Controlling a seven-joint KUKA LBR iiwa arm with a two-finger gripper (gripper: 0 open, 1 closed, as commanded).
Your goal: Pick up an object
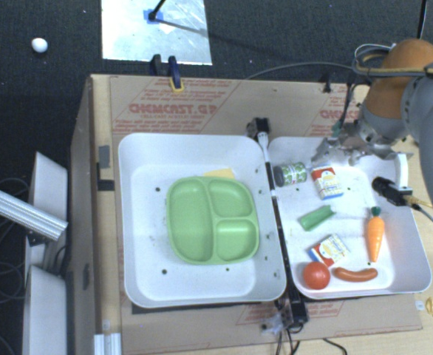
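Object choice is open: the gripper (340,148), its closure impossible to tell, hovers over the right bin (416,261); the nearby carton (326,183) suits a centred, vertical descent.

The grey arm (423,102) bends in from the right — gripper (342,145) low.

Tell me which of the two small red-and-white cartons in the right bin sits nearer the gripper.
The upper carton, just right of the green can. It lies close below the gripper; the other carton sits low in the bin by the tomato.
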